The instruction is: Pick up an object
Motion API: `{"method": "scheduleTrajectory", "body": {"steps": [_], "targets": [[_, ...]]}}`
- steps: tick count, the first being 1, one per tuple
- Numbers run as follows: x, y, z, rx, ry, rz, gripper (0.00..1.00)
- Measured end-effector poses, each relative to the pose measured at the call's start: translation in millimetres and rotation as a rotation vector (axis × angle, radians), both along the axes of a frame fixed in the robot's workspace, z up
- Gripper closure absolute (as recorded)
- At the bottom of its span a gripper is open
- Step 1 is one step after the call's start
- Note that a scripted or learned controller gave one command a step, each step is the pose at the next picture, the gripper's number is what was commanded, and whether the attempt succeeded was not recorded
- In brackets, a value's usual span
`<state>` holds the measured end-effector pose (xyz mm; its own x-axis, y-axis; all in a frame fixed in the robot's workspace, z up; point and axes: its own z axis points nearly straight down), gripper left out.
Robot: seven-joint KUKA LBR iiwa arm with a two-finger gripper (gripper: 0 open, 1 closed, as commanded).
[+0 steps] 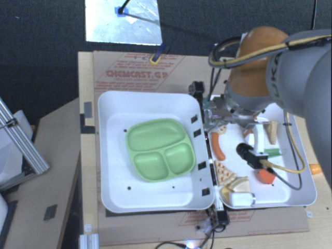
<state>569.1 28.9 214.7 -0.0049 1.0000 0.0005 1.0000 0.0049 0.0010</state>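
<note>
My gripper (252, 130) hangs low over the back middle of the right bin (303, 191), largely covered by the grey wrist and orange band above it. Toy food lies around it. An orange-red sausage (218, 147) sits just to its left by the bin's left wall. A pale cone (272, 132) and a green stick (271, 152) lie to its right. Nearer the front are a pizza slice (223, 172), a bread wedge (236, 183), a white block (241, 198) and a red-orange piece (266, 177). What sits directly beneath the gripper is hidden.
The left bin (111, 191) holds a green divided plate (158, 149). A black-clipped divider (202, 139) separates the two bins. Cardboard (135, 71) lies under both bins, with a shiny sheet (124, 14) behind.
</note>
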Motion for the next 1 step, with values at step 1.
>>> {"method": "scheduleTrajectory", "body": {"steps": [1], "targets": [[8.9,-1.3,18.0,0.000,-0.001,0.001,1.00]]}}
